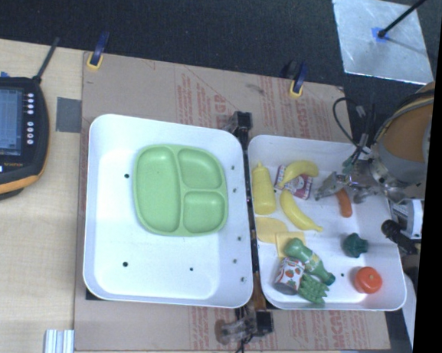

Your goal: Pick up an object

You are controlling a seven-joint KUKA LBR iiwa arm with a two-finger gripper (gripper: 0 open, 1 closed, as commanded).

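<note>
my pincer [341,188] is spread apart over the carrot [345,203] at 2 o'clock in the right bin [394,302]. looks light, stiff, slick plastic, so i'd pinch mid-body.

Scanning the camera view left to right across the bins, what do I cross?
Green divided plate → yellow mustard bottle → banana → orange carrot by the gripper → green broccoli piece → tomato.
</note>
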